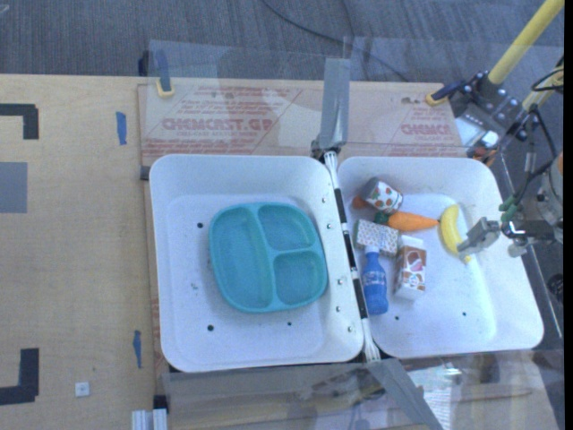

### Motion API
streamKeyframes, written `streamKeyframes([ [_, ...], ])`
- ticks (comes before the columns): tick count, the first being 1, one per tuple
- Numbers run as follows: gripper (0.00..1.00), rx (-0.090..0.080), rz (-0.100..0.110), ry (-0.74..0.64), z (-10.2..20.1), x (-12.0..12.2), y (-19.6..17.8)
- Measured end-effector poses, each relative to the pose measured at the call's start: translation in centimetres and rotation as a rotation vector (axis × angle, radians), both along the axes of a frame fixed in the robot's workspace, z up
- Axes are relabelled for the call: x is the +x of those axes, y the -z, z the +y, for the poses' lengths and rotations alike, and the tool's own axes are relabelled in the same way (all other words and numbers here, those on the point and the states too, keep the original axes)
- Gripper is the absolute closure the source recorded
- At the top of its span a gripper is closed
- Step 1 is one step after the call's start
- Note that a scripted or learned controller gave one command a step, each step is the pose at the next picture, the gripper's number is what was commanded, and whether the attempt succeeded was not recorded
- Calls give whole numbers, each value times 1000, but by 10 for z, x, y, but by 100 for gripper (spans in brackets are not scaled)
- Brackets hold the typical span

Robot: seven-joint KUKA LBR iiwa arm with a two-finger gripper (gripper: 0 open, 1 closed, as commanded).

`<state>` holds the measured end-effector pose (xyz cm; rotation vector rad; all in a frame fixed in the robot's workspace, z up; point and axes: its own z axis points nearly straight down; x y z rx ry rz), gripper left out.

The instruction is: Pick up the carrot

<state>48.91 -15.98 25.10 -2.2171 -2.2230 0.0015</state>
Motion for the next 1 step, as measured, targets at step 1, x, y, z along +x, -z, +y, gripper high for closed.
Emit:
streamKeyframes([
  [1, 0, -1, -2, 131, 26, 66, 59],
])
